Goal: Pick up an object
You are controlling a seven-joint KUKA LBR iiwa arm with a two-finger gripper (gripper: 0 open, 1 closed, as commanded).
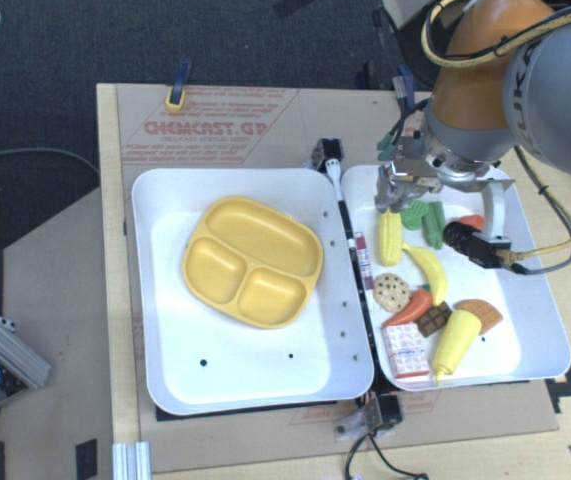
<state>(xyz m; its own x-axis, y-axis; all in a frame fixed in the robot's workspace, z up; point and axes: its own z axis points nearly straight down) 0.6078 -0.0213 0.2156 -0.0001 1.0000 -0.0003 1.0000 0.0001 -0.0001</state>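
Observation:
The right bin (548, 320) holds several toy foods. Near its back left lies a yellow corn cob (390, 238), with green pieces (429, 218) right of it and a banana (428, 268) below. My gripper (395, 194) hangs low over the back left of this bin, just above the corn cob's far end and beside the green pieces. Nothing shows held in it. Further forward lie a cookie (391, 290), a carrot (410, 306), a chocolate piece (433, 319), a bread slice (481, 314), a yellow bottle-shaped piece (455, 343) and a red and white box (406, 352).
The left bin (150, 268) holds a yellow divided plate (253, 260) towards its back. The grey arm with its orange band (485, 58) reaches in over the right bin's back right corner. A small red piece (474, 222) lies right of the green pieces.

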